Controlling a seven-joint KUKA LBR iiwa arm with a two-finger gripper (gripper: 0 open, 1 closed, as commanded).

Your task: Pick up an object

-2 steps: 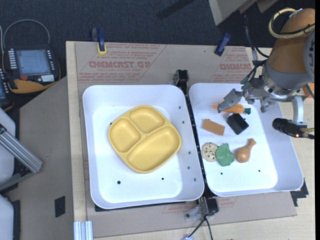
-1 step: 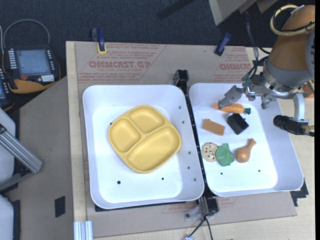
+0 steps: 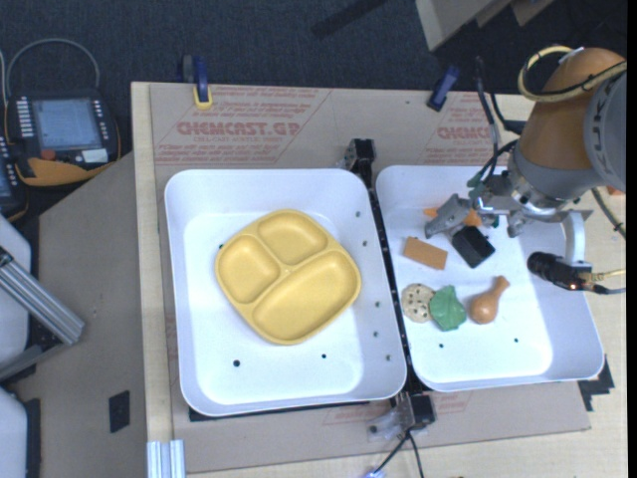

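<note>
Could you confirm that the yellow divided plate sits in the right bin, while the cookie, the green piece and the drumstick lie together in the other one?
Not quite: the camera view shows the yellow divided plate in the left bin. The cookie, green piece and drumstick lie together in the right bin.

In the right bin [image 3: 557,352]: brown block [image 3: 426,254], cookie [image 3: 417,302], green lump [image 3: 448,309], drumstick [image 3: 487,301], black piece [image 3: 473,246].
</note>
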